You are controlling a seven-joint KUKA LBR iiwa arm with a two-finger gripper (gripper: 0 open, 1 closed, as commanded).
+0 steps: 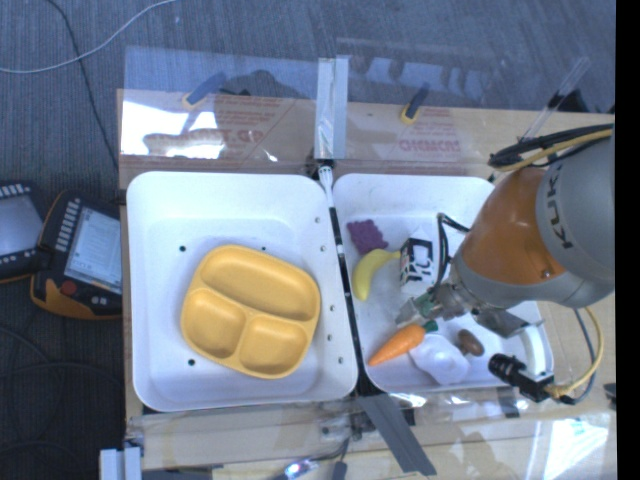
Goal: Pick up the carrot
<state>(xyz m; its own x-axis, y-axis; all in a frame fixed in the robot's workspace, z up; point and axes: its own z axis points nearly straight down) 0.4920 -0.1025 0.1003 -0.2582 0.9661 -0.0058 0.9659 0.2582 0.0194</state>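
Observation:
The orange carrot lies tilted near the front of the right bin, with its green top pointing up and to the right. My gripper hangs just over that green end, under the arm's orange wrist band. The arm's bulk hides how the gripper meets the carrot, and the carrot still rests on the bin floor.
In the right bin a yellow banana and purple grapes lie left of the gripper. A white item and a small brown one sit right of the carrot. The left bin holds a yellow divided plate.

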